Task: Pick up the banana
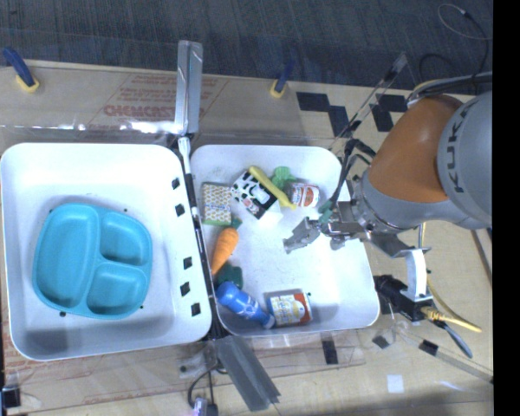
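Jaws: gripper point(302, 235) over right bin point(351, 306), spread state unclear
Banana point(274, 188): up-left of it, long axis slanting down-right, resting on cow-print carton point(253, 198)

banana point(273, 188) hemmed by carton point(253, 196) and can point(304, 196), bin centre open

Robot lab: clamped bench point(87, 102), taped white bins point(17, 232), loose cables point(455, 16).

Green item point(282, 177) mostly hidden behind banana point(272, 187); arm point(455, 159) cut off right
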### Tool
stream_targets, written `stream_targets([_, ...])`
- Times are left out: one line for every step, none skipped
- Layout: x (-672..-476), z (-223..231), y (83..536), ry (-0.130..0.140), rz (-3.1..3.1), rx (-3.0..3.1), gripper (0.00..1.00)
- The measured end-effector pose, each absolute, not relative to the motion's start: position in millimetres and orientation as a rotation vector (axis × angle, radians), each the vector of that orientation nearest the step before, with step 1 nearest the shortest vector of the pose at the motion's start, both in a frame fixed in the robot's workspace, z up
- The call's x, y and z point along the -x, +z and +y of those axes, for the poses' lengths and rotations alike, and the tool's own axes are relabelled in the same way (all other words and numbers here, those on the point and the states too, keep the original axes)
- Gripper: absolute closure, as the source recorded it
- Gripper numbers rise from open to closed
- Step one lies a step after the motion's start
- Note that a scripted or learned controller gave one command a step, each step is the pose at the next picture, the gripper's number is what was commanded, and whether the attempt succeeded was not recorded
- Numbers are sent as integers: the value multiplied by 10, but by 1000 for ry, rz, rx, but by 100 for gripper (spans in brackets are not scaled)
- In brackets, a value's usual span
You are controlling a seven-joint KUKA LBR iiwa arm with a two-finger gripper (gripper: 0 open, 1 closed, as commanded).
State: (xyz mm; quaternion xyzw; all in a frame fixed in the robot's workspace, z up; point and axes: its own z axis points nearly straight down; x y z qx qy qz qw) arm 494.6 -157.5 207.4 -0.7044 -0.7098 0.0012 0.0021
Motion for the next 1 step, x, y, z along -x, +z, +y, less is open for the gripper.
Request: stream_targets([-5741,-1824,2196,4,-2108,2328,0])
